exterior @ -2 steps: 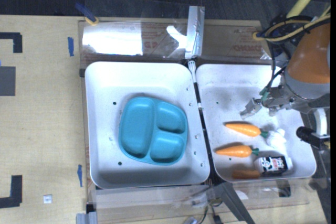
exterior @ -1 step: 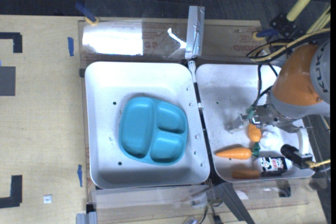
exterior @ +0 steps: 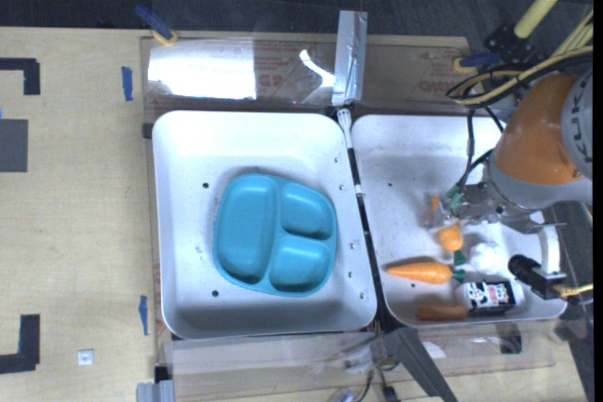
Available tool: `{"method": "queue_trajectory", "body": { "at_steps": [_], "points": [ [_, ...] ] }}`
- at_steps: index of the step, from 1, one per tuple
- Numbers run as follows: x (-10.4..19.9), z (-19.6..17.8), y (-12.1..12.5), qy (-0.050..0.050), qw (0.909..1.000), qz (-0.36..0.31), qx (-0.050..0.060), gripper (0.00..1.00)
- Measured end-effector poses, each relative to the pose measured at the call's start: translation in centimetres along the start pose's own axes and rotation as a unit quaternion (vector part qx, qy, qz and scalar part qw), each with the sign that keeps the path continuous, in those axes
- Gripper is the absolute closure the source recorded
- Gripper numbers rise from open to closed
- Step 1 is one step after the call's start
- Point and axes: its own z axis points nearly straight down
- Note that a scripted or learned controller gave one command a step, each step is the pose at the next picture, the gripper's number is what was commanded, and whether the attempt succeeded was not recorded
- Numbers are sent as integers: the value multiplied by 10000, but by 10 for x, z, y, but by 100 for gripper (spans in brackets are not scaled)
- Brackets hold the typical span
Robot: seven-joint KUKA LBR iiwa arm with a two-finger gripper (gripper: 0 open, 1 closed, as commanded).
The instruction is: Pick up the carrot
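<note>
1. The carrot [exterior: 419, 273] lies in the right bin [exterior: 396, 155], at seven o'clock from the gripper [exterior: 459, 214].
2. Whether the gripper grasps anything, I cannot tell.
3. The bottle [exterior: 490, 295] crowds the carrot; a descent could snag it.

My desk [exterior: 66, 231] looks like pale, matt wood. The two white bins [exterior: 179, 146] seem smooth, slightly glossy plastic, and the blue divided plate [exterior: 275, 233] has a satin plastic sheen. The carrot [exterior: 419, 273] looks smooth and plasticky. My arm's orange band [exterior: 537, 141] is glossy.
</note>
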Motion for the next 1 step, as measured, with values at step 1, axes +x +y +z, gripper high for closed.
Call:
{"method": "queue_trajectory", "body": {
  "at_steps": [1],
  "points": [
    [103, -88, 68, 22, 9983, -581, 21, 100]
  ]
}}
